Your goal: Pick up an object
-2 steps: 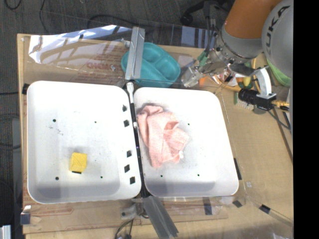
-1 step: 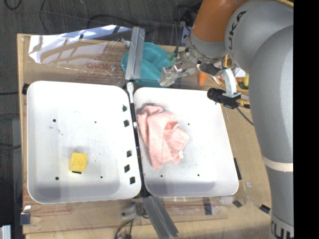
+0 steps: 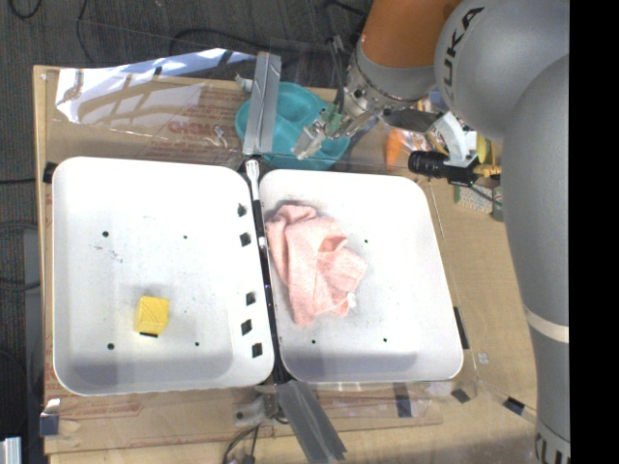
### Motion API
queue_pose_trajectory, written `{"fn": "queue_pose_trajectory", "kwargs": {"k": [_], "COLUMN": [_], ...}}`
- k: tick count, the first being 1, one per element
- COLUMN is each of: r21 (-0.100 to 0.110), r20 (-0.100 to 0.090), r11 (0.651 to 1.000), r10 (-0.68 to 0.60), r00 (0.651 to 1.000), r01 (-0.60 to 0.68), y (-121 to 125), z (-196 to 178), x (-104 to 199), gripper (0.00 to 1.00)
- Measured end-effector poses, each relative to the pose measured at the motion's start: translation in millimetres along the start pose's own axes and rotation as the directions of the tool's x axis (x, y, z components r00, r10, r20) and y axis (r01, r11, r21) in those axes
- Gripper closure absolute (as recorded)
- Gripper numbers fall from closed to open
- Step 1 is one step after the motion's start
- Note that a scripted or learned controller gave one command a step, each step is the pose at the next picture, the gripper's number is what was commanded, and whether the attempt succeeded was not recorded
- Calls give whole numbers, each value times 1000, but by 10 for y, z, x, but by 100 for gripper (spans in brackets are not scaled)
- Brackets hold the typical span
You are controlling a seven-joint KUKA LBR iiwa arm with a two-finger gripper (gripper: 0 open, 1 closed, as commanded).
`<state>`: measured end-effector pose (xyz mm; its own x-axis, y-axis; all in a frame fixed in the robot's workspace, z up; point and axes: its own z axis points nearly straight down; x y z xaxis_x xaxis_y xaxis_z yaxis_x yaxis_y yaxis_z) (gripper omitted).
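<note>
A crumpled pink cloth [image 3: 311, 264] lies in the left half of the right bin [image 3: 416, 288], close to the divider. A small yellow block [image 3: 152, 315] rests near the front of the left bin [image 3: 97, 211]. My gripper [image 3: 324, 135] hangs past the far rim of the right bin, over a teal bowl [image 3: 280, 114], well behind the cloth. Nothing shows in its grasp. The grey arm with its orange band rises toward the upper right.
The teal bowl stands behind the bins by a metal bar [image 3: 261, 104]. A clear plastic sheet [image 3: 145, 95] lies at the back left. Small orange and white items [image 3: 401, 148] sit behind the right bin, beside a black cable fitting [image 3: 440, 167].
</note>
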<state>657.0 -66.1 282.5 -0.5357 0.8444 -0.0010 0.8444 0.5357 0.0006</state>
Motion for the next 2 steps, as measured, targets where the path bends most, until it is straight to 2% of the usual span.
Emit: {"fn": "queue_pose_trajectory", "kwargs": {"k": [1, 2], "r21": [0, 1], "r20": [-1, 0], "r11": [1000, 948], "r10": [13, -318], "r00": [1000, 948], "r01": [-13, 318], "y": [-373, -638], "z": [-326, -161], "x": [886, 702], "gripper": [100, 100]}}
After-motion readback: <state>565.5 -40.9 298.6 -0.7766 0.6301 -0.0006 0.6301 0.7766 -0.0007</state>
